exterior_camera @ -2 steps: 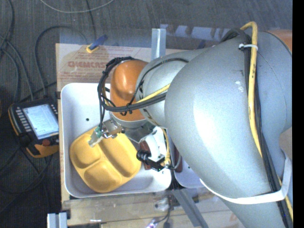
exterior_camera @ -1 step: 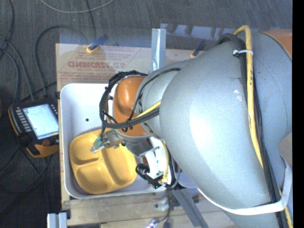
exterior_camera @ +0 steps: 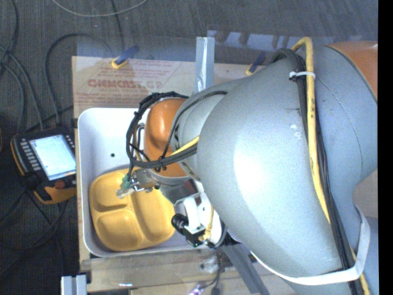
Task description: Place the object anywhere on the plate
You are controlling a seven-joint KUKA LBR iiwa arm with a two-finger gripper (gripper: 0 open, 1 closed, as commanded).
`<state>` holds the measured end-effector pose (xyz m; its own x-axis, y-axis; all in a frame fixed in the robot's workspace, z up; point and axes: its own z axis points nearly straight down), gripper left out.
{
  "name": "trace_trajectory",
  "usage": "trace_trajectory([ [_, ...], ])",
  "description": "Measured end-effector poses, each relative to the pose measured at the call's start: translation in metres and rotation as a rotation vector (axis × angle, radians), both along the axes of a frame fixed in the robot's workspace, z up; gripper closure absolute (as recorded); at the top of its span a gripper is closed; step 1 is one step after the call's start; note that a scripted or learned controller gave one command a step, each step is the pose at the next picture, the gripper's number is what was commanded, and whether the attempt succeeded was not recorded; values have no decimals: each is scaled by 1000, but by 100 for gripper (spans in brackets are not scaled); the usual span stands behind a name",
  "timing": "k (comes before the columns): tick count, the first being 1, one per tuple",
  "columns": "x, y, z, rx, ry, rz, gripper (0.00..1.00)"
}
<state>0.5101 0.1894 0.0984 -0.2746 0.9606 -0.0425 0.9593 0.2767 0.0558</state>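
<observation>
Farthest left, a handheld pendant (exterior_camera: 48,157) lies beside the white bin (exterior_camera: 98,128). Lower left in that bin sits the yellow divided plate (exterior_camera: 129,220). Over its upper edge hangs the gripper (exterior_camera: 136,183), a small greenish object (exterior_camera: 126,187) at its tip; open or closed, I cannot tell.

Bright even light; soft glare on arm shell (exterior_camera: 270,165); floor (exterior_camera: 37,29) dim; mild grain.

Dark grey carpet (exterior_camera: 37,17) covers the floor, crossed by black cables (exterior_camera: 13,72). A pendant (exterior_camera: 46,158) with a lit screen lies left of the wooden bench (exterior_camera: 123,82).
</observation>
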Motion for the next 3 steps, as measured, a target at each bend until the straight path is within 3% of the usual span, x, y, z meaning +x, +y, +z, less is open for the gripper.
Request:
trace_trajectory([
  [1,2,-6,7,-5,-2,-11,100],
  [2,-4,3,-1,21,-7,-307,100],
  [3,-27,-91,85,27,63,-252,100],
])
